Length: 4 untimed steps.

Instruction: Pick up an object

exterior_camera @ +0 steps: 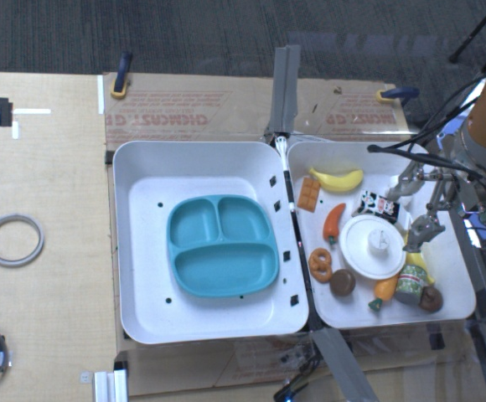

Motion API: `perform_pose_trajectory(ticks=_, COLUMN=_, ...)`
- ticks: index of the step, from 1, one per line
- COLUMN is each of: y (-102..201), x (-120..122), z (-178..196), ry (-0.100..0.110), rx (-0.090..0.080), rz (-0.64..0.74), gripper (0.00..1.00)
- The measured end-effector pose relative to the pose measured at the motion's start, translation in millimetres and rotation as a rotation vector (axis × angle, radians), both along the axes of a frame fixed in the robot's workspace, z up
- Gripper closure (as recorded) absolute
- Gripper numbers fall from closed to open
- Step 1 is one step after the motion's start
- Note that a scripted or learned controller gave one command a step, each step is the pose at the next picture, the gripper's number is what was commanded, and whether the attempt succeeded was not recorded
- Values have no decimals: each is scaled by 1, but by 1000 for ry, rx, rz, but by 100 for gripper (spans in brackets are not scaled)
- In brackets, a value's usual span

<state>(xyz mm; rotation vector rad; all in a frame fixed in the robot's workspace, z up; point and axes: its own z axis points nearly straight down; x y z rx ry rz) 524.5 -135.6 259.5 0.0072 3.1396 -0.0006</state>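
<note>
Where the grey arm with its orange band comes in from the right edge, hangs over the right bin point(465, 304) with the gripper point(416, 206) above that bin's right part, wrist toward the far right, fingers point(427, 227) slanting down and to the left. Spread apart, one finger farther from the camera and one nearer, with nothing between them. Poised just right of a white round lid point(374, 244) and just above a small yellow item point(416, 260), not touching either as far as can be told.

Scattered around the lid in the right bin: a banana point(338, 179) at the far side, long axis running left to right, tips curling up; an orange waffle-like block point(309, 193) left of it; a red chili pepper point(333, 221), long axis running far to near, slightly tilted; a pretzel point(319, 262) and a brown round fruit point(342, 283) at the near left; a carrot point(384, 291), a green-labelled can point(411, 285) and another dark round fruit point(431, 299) at the near right.

Resting in the left bin point(134, 249): a teal divided plate point(223, 245).
</note>
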Motion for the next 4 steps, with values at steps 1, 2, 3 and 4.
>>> perform_pose_trajectory(ticks=1, y=23, x=5, z=-159, ry=-2, rx=0, rz=-191, gripper=0)
perform_pose_trajectory(ticks=2, y=36, x=76, z=-161, ry=-15, rx=-1, rz=-148, gripper=0)
perform_pose_trajectory(ticks=3, y=-2, x=42, z=-161, ry=-12, rx=0, rz=-249, gripper=0)
perform_pose_trajectory(ticks=4, y=-3, x=-43, z=-163, ry=-11, rx=0, rz=-319, gripper=0)
